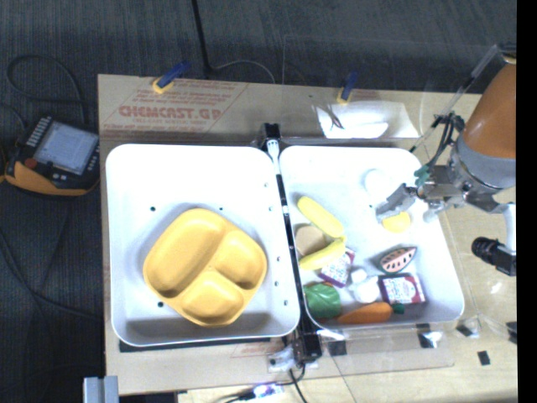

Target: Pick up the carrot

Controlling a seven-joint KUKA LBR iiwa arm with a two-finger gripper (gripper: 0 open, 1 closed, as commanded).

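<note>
right bin (pixel 436 250) — carrot (pixel 366 313) at near wall, gripper (pixel 411 198) well apart

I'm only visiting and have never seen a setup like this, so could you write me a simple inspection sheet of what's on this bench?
Surface: board-topped bench bearing two white bins, left bin and right bin.
Job's things: carrot lying at the right bin's near edge, untouched.
Clutter: yellow divided tray in the left bin; banana, green vegetable, small packets in the right bin.
Grippers: tool above the right bin's far side, away from the carrot.
Cables: black cable on the floor beyond the bench.
Surroundings: dark carpet, handheld controller at left.
</note>
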